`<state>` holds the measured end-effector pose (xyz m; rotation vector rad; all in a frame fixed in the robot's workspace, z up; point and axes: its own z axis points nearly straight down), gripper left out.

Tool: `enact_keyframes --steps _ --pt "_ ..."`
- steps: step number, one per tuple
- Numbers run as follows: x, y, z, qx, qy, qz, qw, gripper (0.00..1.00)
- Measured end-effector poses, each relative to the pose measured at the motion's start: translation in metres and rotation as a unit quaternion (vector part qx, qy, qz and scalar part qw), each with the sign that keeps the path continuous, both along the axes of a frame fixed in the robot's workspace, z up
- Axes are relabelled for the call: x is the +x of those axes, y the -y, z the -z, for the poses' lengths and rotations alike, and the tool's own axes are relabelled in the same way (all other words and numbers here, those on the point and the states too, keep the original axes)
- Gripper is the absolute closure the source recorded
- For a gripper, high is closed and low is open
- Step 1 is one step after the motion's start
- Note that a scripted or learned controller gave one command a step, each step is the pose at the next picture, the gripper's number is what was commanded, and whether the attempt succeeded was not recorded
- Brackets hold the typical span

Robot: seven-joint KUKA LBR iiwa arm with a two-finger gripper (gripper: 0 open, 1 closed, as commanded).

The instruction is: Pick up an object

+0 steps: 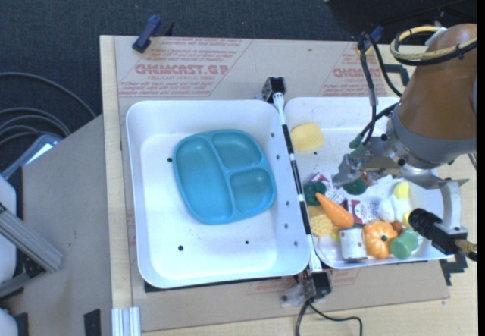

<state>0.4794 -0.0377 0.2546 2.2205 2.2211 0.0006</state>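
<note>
Broadly, from big to small. Bench under two white bins set side by side. Arm reaching in from the right, hanging over the right bin. Left bin holding just a blue tray, lying flat and well apart from the arm.

Gripper poised above the upper edge of the clutter in the right bin; cannot tell how wide it stands, and cannot see anything caught in it. Safest to count nothing as held.

Candidates, all in the right bin:
- yellow lump, alone near the divider, clear of the rest;
- pumpkin, low in the pile, touching the can;
- carrot, lying at a slant just below the gripper, hemmed in by neighbours.

For a clean pick, probably best to:
- choose one thing, not the heap;
- favour the carrot as nearest, or the yellow lump as easiest to isolate;
- line up across the carrot's narrow width, not along its length;
- come straight down over its thick middle, avoiding the taper;
- close only once low enough to straddle it;
- lift slowly, checking for dragged neighbours.

Likely risks: pinching packets beside the carrot, or sliding off its tip.
</note>
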Motion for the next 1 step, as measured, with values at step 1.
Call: enact_keyframes --steps 1 --pt "-0.0001 -0.0588 -0.0118 0.0004 0.000 0.000 1.0000 1.00"
